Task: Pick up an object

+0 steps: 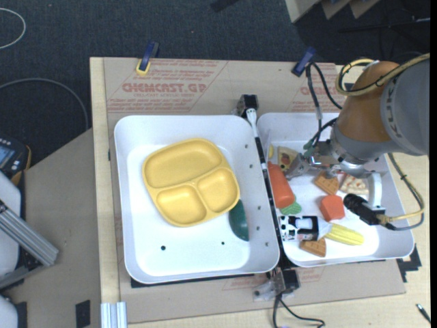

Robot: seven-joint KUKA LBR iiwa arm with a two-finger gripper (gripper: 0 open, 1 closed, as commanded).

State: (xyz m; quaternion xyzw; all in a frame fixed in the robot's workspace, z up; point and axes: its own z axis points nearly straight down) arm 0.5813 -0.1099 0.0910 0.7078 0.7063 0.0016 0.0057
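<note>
My gripper (308, 160) hangs low over the back of the right bin (392, 248), under the grey wrist with its orange band. It is just right of a small tan piece (285, 159) and above a brown cracker (326, 182). An orange-red carrot-like toy (280, 186) lies along the bin's left wall. An orange cube (332, 207) and a yellow corn cob (345, 235) lie toward the front. I see nothing held in the gripper.
The left bin (130, 183) holds a yellow divided plate (191, 181) and a dark green object (239, 222) against its right wall. In the right bin also lie a pizza-like slice (354, 183), a black-and-white item (298, 227), a green bit (291, 209) and a brown piece (314, 247).
</note>
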